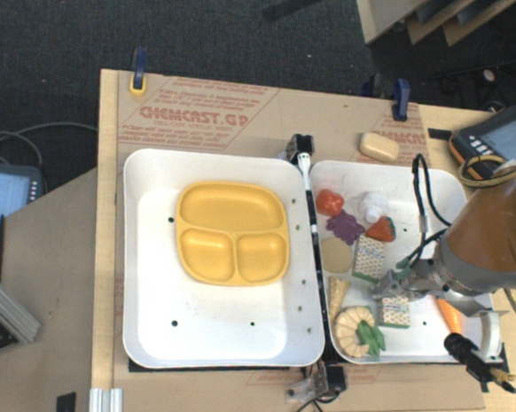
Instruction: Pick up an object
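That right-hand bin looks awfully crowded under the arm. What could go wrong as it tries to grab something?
1. The gripper sits among tightly packed toy food: a small printed packet and a taller printed box lie close by, so it may pinch two things or none.
2. The round cracker with a green piece lies against the right bin's rim; a nudge could shove it out of reach.

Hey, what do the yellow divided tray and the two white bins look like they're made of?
Yellow divided tray: likely molded plastic with a matte finish, judging by its uniform color, rounded compartments and soft sheen. White bins: probably thin formed plastic, smooth and slightly glossy, with rounded corners and rolled rims.
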`<move>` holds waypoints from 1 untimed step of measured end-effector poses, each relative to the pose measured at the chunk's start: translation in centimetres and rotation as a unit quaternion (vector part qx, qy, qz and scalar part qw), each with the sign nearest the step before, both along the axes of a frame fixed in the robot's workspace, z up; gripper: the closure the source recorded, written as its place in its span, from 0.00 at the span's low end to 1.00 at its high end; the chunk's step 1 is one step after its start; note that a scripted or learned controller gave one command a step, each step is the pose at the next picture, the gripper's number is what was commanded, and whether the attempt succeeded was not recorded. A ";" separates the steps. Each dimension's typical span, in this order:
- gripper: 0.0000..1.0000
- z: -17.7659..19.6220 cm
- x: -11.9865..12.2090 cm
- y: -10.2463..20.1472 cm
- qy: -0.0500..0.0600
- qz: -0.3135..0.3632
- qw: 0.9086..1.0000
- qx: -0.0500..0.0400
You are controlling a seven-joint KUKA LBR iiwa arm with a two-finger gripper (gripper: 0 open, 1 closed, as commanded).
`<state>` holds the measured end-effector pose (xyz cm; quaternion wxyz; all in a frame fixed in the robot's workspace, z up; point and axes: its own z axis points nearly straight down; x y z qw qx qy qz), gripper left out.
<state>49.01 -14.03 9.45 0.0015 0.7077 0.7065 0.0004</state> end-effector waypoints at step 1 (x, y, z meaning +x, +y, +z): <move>1.00 -1.0 -1.1 5.1 0.002 0.002 1.000 0.002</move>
